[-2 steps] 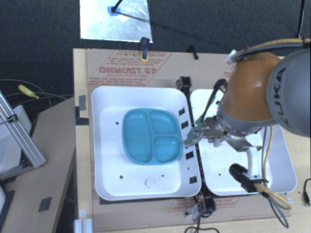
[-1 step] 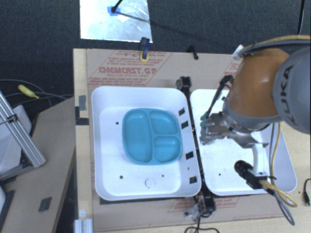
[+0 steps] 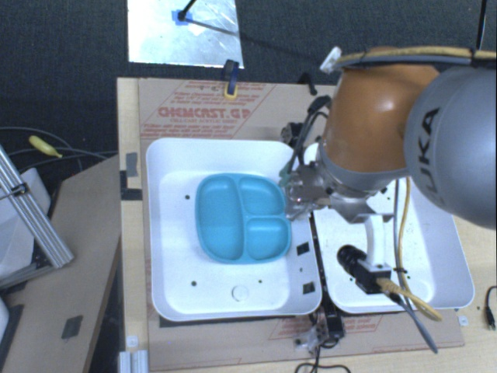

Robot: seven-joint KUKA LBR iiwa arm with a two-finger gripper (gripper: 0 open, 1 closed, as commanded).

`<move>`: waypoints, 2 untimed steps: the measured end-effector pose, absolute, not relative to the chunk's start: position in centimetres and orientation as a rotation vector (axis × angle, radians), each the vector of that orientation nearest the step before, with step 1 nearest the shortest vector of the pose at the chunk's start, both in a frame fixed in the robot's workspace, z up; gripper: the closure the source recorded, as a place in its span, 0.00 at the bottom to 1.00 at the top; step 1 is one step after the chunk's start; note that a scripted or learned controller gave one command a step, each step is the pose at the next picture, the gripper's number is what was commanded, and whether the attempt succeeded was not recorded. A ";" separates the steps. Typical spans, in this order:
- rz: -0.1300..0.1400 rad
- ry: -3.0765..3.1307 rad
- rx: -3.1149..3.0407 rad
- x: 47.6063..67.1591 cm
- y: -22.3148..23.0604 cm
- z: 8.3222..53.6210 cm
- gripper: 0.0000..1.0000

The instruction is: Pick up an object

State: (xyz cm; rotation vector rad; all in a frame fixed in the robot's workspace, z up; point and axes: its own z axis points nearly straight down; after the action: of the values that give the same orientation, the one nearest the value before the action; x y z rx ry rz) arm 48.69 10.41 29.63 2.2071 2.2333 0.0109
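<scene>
A light blue divided plate (image 3: 237, 220) with three compartments lies flat in the middle of the left white bin (image 3: 169, 239). My gripper (image 3: 297, 197) hangs over the plate's right edge, close to the wall between the two bins. The grey and orange arm above it hides the gripper's tip and whether it touches the plate. Nothing is seen lifted off the bin floor.
The right white bin (image 3: 444, 264) lies partly under the arm. Both bins rest on a cardboard sheet (image 3: 202, 111). A shiny foil square (image 3: 186, 22) lies at the back, and an aluminium rail (image 3: 31, 216) stands at the far left.
</scene>
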 end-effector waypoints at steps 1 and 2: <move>0.024 2.226 2.207 48.8 13.6 41.4 1.00; 0.002 2.227 2.216 48.7 14.9 39.8 1.00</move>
State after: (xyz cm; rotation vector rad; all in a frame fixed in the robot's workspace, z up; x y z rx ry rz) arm 48.65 14.90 39.80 2.2158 2.2274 0.0021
